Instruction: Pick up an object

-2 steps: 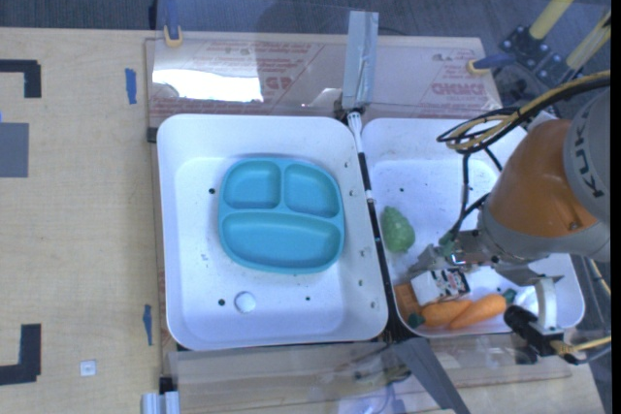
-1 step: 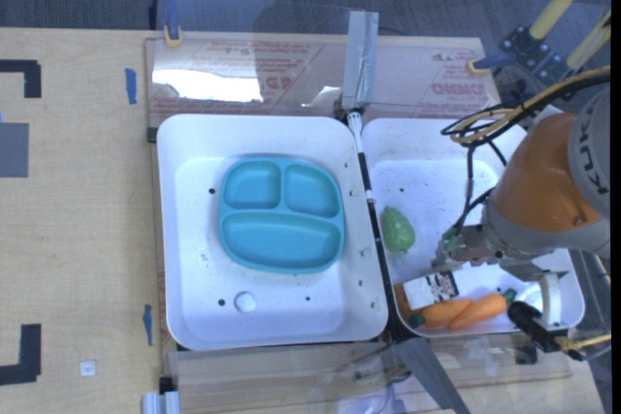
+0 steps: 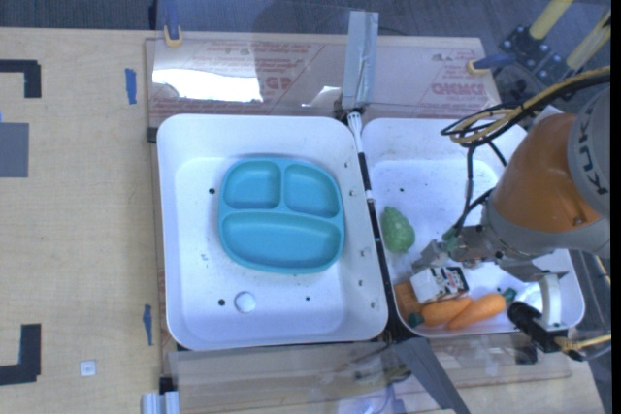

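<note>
Hunting pick target in right bin (image 3: 427, 150): we see carrots (image 3: 464, 310) lying along near wall, small white-and-dark item (image 3: 439, 282) just above them, green leafy piece (image 3: 397, 229) beside divider. Items crowd near corner, so walls limit approach. Our fingers (image 3: 441, 257) hover just over white item; released or clenched, we cannot tell, nothing visibly grasped. Left bin (image 3: 184, 208) holds blue divided tray (image 3: 282, 214), small white disc (image 3: 245, 302). Cables trail behind wrist.

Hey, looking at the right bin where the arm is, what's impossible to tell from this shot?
- Gripper state: camera view, the wrist covers it.
- White item under it: too small to identify.
- Right bin far side: hidden by the arm.
- Carrots: ends overlap, count unclear.
</note>
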You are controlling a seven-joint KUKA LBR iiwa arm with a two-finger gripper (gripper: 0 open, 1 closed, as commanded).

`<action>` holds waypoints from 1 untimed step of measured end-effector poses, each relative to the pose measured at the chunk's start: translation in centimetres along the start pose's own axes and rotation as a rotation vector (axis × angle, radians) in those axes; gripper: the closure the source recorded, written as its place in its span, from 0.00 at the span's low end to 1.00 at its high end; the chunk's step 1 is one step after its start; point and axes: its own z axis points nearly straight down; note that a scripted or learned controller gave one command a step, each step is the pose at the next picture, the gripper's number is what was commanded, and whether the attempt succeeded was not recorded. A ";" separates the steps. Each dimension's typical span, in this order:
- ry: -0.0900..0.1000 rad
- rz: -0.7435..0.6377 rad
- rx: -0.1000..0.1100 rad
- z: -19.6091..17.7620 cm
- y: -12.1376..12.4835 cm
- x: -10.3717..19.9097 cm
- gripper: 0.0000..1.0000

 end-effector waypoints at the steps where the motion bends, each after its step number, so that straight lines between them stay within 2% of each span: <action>1: -0.001 0.002 -0.003 -1.0 0.1 0.0 1.00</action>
